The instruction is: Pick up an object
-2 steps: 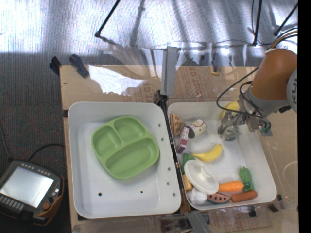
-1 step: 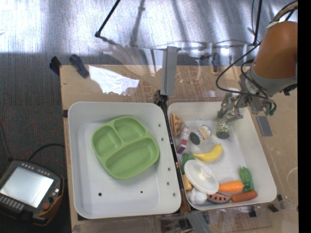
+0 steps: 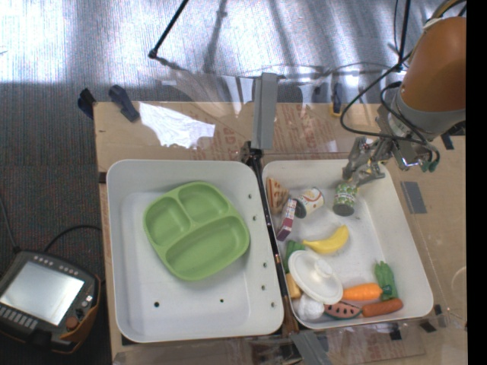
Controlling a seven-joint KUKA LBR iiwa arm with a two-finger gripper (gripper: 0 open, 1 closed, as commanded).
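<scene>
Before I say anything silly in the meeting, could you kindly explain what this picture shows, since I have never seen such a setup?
Gladly. This is one picture from a fixed camera above a bench, looking down at a slant. The grey and orange shape at the upper right is a robot arm, moved by a program. At its end is a gripper with two fingers, hanging over the far end of the right bin. Just beneath it is a small green can; I cannot tell whether the fingers grip it. That bin also has toy food: a banana, a carrot, a watermelon slice, a white lid and a cup. The left bin holds a green divided plate. The arm's job is to pick up one object.
</scene>
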